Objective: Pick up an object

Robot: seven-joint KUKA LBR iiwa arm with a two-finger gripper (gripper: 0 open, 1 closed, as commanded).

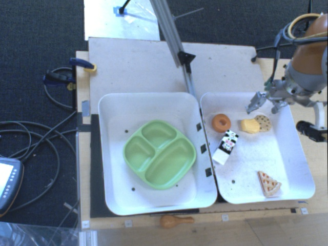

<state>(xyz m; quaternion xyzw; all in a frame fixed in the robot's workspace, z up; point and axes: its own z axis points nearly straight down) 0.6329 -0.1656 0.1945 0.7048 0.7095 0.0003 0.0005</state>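
The end effector point(266, 100), fingers spread and pinching nothing, hangs over the right bin point(292, 152) just above the cookie point(263, 121), which touches a yellow block point(250, 125).

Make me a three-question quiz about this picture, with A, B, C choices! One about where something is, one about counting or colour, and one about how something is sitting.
1. Where is the green plate?
A. In the left bin
B. In the right bin
C. On the floor

2. How many food toys lie in the right bin?
A. Two
B. Five
C. Nine

3. How is the milk carton sitting?
A. Standing upright
B. Lying on its side
C. Stacked on the doughnut

Answers:
1. A, the plate sits in the bin left of the divider.
2. B, there are the doughnut, the milk carton, a yellow piece, a cookie and a waffle slice.
3. B, the carton lies flat and slanted on the bin floor, apart from the doughnut.
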